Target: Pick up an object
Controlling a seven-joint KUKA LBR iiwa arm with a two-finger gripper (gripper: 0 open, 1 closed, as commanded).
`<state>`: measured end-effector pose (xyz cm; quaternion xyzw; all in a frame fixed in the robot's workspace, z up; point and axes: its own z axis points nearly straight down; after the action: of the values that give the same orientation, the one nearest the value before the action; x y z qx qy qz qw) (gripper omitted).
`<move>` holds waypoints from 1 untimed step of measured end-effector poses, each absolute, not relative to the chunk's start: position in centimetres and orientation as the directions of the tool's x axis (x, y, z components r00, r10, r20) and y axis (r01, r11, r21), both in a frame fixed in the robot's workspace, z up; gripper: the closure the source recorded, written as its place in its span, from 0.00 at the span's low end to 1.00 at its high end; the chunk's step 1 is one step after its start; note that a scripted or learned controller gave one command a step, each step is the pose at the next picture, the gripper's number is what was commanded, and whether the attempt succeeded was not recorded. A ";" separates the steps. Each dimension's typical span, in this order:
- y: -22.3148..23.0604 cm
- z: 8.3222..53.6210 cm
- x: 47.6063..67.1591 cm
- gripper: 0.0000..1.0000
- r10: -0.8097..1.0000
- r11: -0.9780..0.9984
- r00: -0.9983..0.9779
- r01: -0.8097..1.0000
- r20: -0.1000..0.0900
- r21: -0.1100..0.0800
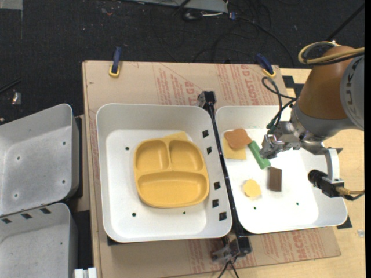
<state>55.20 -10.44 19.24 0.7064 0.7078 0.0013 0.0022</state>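
On the left we see a yellow divided tray (171,174) in the left bin (110,155). In the right bin (301,213): brown disc (237,138), yellow piece (251,188), green stick (258,155), dark block (275,178). The hand (271,146) hovers touching the stick; its grip we cannot tell.

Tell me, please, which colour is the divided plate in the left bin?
The divided plate is yellow, seen clearly in the camera view.

Red print on the cardboard sheet (174,86) is too faint to read.
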 end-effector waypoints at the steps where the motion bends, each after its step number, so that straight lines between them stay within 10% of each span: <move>1: -10.5 22.9 55.3 1.00 1.000 0.002 -0.002 1.000 -0.001 0.005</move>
<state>55.32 -10.46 22.87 0.7063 0.7079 0.0012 0.0021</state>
